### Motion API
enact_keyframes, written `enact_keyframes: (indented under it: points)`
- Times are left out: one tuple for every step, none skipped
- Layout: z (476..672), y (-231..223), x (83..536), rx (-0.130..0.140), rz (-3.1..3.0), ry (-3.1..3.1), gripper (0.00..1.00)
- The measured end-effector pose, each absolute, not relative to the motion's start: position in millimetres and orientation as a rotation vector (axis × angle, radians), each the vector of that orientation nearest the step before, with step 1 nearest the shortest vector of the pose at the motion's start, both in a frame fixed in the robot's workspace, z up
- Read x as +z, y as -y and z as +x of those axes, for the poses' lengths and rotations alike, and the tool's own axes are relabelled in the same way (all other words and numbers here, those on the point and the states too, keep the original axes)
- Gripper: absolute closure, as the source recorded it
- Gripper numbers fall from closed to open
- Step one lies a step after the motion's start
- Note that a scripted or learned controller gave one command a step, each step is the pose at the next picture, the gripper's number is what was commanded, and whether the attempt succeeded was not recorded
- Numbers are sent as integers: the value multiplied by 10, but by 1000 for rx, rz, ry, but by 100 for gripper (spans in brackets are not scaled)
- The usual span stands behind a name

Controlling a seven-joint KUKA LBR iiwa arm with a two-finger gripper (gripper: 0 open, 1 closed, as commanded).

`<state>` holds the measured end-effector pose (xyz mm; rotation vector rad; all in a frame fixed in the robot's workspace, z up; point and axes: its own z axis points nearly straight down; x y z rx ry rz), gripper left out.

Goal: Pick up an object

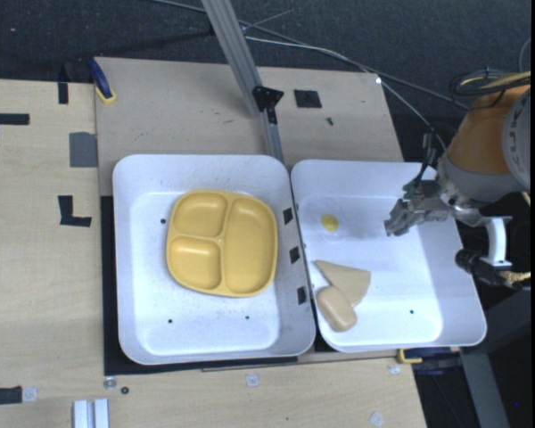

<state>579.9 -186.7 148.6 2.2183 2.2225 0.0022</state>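
A: What is lying in the left bin [138, 239]?

B: A yellow divided plate [222, 242] with three compartments is resting flat near the middle of that shallow white bin. Its surface is looking smooth and matte, like moulded plastic, and its corners are rounded. The bin floor around it is showing a few small dark specks.

A: And what is sitting in the right bin [446, 315]?

B: Three pale items are sitting on its floor. A small round yellow object [329, 224] is lying toward the left wall, apart from the others. Nearer the front, a cream wedge-shaped piece [348, 278] is lying with its point toward the left, and a tan rounded block [335, 309] is lying just in front of it, touching or overlapping its lower edge. Both are looking smooth and dull, without gloss.

A: How is the arm posing?

B: The grey arm is reaching in from the right, with its orange band [477, 145] showing above the wrist. The gripper [399, 224] is pointing down and to the left over the upper right part of the right bin, hanging well apart from the wedge and block and some way right of the small yellow object.

A: Are the jaws standing apart or together?

B: From this slant the dark fingertips are merging into one shape, so that cannot be told. Nothing is showing between them.
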Motion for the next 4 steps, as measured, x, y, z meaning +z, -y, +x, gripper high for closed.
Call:
enact_keyframes:
  points:
    - [5747, 1945, 1986, 2, 2218, -2219, 100]
    - [5824, 1945, 2603, 4, 2215, -2220, 100]
    - [5773, 1392, 2474, -1, 2217, -2229, 100]
    - [5579, 820, 2366, -2, 2218, -2230, 100]
